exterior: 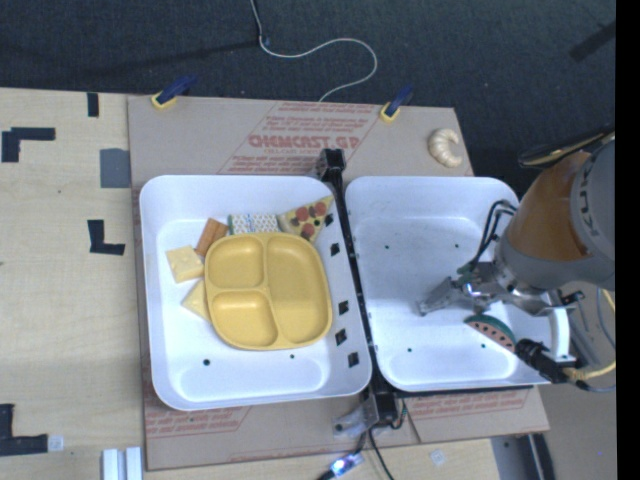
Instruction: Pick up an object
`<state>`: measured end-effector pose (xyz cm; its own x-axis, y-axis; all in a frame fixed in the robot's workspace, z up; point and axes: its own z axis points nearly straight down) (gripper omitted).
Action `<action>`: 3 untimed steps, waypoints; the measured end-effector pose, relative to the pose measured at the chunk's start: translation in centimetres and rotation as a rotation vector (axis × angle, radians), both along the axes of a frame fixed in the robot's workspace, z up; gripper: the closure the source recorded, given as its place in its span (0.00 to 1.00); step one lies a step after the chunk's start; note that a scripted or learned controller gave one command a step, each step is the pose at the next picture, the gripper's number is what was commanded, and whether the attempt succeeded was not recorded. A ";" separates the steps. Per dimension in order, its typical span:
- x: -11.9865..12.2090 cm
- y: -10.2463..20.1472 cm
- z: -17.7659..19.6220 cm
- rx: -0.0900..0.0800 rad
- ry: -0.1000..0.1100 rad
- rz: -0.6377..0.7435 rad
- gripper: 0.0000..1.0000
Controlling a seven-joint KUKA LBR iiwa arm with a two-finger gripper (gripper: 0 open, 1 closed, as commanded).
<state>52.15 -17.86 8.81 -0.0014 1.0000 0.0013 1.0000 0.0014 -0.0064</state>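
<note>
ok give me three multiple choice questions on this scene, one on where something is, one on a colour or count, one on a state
1. Where is the yellow divided plate?
A. in the left bin
B. in the right bin
C. on the cardboard outside both bins

2. How many compartments does the plate have?
A. two
B. three
C. five

3. What is the state of the watermelon slice toy?
A. lifted above the bench
B. stacked on the plate
C. lying on the floor of the right bin

Answers:
1 A, it sits in the left bin among small food toys.
2 B, two at the top, one wide below.
3 C, it lies in the right bin beside the gripper.
</note>
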 end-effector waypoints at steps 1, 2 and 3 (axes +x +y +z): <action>0.1 0.0 1.3 0.000 -0.002 0.001 1.00; 0.4 -0.1 7.6 -0.003 -0.010 0.000 1.00; -0.3 -0.5 12.2 -0.002 -0.008 -0.001 1.00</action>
<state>51.83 -18.38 21.05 -0.0008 1.0000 -0.0009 1.0000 0.0008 0.0019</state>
